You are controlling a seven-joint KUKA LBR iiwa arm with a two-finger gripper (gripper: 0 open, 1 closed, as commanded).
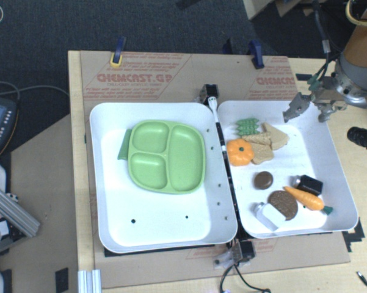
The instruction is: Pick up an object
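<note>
Orange carrot (307, 198), long axis left-right, green tip rightward.

The arm (354, 66) has a rounded grey housing with an orange band above the wrist. A silver metal flange joins it to the gripper (310, 110), which carries two grey angular fingers (295, 108). Thin dark and green cables run along the wrist.

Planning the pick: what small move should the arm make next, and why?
Probably lower the open gripper down and leftward toward the tan cracker-shaped pieces in the right white bin; it hovers near the far edge holding nothing, and they lie closest.
</note>
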